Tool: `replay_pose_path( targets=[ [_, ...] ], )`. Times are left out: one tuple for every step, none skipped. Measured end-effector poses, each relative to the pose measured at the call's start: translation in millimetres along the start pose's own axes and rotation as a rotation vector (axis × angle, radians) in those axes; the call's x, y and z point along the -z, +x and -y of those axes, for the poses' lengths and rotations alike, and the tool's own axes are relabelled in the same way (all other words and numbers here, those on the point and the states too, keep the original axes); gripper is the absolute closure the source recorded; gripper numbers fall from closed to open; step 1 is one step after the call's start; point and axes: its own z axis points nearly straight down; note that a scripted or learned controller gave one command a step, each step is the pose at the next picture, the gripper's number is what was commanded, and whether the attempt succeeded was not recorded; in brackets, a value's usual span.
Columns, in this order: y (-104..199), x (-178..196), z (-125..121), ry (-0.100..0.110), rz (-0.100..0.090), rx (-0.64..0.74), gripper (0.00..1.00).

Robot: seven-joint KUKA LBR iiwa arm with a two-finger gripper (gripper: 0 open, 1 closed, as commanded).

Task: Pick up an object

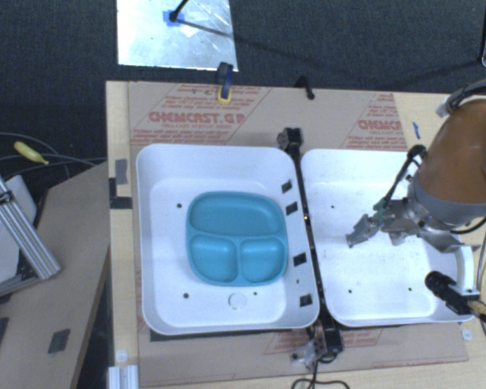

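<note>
A light blue divided plate (232, 237) with three compartments lies flat in the middle of the left bin (158, 217). My gripper (358, 233) hangs low over the middle of the right bin (340, 177), pointing left toward the divider between the bins. It is well to the right of the plate and apart from it. I see nothing held at its tip. The grey and orange arm (466, 160) reaches in from the right and covers the right bin's far right side.
A small pale round mark (237, 301) shows on the left bin's floor just in front of the plate. Black clips (296, 209) line the seam between the bins. Both bins rest on a cardboard sheet (251, 108).
</note>
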Motion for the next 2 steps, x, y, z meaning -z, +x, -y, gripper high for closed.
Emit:
replay_pose_path(
  targets=[
    [0.2, 10.8, -1.1, -0.003, 0.000, 0.002, 1.00],
    [64.9, 25.8, 16.7, 0.000, -0.002, 0.006, 1.00]
  ],
)
